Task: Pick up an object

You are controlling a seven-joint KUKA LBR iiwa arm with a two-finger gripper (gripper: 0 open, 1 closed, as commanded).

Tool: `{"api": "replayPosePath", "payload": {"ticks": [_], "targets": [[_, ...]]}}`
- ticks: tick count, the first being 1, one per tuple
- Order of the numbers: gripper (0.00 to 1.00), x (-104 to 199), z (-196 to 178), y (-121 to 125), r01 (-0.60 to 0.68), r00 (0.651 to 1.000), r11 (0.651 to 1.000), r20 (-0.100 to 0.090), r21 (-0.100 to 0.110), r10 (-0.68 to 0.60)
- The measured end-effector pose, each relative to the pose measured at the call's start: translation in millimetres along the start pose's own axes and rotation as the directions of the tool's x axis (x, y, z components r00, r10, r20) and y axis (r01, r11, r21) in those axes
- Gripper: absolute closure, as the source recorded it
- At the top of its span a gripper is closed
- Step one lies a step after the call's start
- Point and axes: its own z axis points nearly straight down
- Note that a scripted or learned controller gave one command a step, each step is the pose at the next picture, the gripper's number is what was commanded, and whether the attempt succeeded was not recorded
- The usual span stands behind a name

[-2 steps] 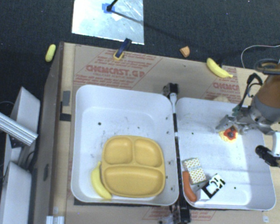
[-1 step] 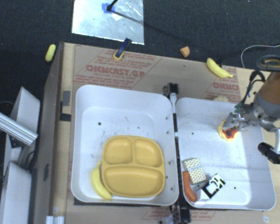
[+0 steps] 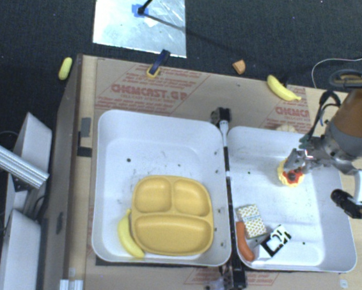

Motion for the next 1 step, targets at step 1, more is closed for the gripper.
{"api": "replayPosePath", "payload": {"ticks": [1], "targets": [[1.0, 80.5, -63.4, -7.5, 0.0, 1.0, 1.0, -0.001, 0.0, 0.0]]}}
